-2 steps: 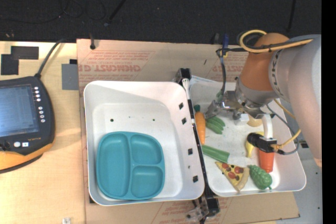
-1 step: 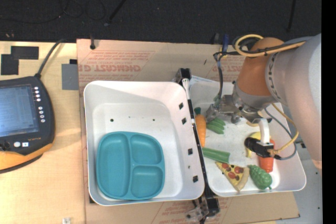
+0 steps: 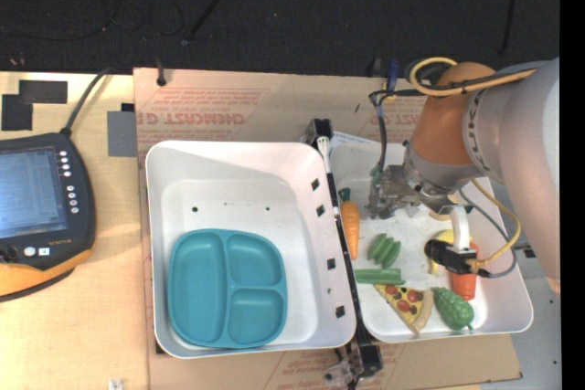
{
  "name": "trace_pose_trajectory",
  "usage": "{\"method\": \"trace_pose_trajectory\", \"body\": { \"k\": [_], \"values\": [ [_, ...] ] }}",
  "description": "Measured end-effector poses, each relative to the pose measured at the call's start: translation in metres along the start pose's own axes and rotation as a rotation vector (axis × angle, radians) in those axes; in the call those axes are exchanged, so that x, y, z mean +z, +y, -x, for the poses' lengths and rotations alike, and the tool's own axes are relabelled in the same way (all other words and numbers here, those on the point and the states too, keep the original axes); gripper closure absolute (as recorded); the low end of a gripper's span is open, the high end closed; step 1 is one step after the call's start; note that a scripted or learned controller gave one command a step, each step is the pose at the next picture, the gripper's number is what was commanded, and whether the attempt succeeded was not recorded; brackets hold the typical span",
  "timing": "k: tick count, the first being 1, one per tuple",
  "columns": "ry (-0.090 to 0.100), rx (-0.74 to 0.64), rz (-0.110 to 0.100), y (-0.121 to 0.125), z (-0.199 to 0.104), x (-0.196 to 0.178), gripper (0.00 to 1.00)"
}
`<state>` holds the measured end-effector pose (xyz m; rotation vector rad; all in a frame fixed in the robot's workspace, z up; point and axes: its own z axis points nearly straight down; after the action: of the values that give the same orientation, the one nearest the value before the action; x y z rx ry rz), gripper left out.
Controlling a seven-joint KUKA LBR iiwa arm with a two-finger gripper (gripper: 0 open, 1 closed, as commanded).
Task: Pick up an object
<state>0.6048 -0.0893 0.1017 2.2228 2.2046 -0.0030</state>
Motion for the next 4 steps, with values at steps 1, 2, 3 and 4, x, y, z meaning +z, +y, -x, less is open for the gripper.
{"method": "trace_pose_trajectory", "body": {
  "k": [1,2,3,4],
  "values": [
    [-0.013,0.005,0.002,0.0,0.007,-0.001,0.0],
    [-0.01,0.004,0.011,-0.041,0.006,0.009,0.0],
    [0.008,-0.007,-0.004,-0.076,-0.057,-0.092,0.0],
    [0.009,-0.004,-0.014,-0.059,-0.002,-0.024,0.0]
  ]
}}
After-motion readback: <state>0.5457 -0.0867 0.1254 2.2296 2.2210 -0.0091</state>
